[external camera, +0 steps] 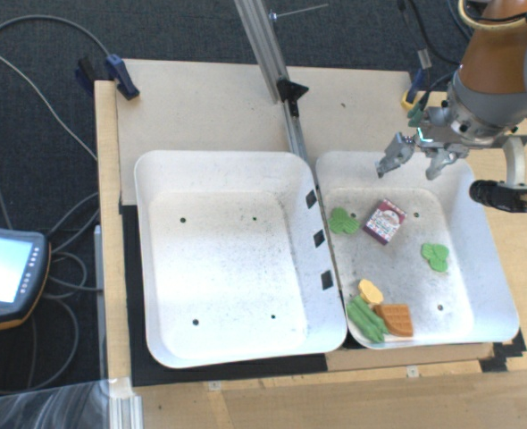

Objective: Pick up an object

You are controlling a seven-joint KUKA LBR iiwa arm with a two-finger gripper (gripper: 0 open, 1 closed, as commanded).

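A robotics lab: a plywood bench [201, 105] on dark carpet, loose cables [31, 38], a teach pendant [4, 275].

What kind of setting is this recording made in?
Probably a robotics lab bench set up for bin picking: a robot arm with an open claw above two white bins, small toy items such as a little box, and a teach pendant.

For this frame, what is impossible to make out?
- Arm: its upper part is cut off by the camera view's top and right edges.
- Small box: the printing on it is too small to read.
- Green piece at the right bin's near rim: partly overlapped by the orange piece, full shape unclear.
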